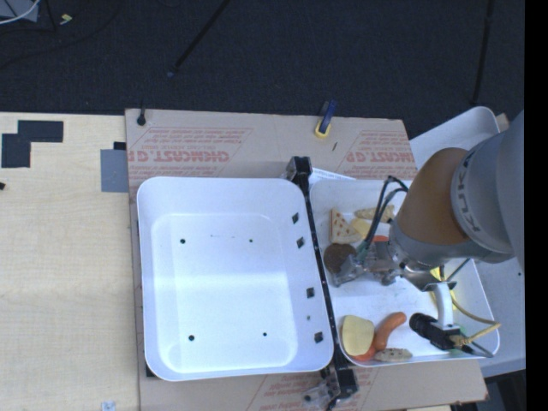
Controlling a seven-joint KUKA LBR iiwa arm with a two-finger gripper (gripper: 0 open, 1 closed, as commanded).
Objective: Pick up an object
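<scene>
My gripper (349,269) is low in the right bin (479,302), near its left wall. A brown round object (336,253) lies right against the gripper's upper left side; I cannot tell whether it is between the fingers. Just above it sits a yellow cheese-like wedge (342,225), and a pale yellow piece (374,214) lies partly under the arm. Toward the front of the bin lie a yellow rounded piece (358,334), an orange sausage-shaped object (390,324) and a small beige piece (393,355).
The left bin (154,229) stands beside the right one, with a black divider strip (312,255) between them. Both rest on a cardboard sheet (214,148). The bulky grey and orange arm (445,208) covers the right bin's back right part.
</scene>
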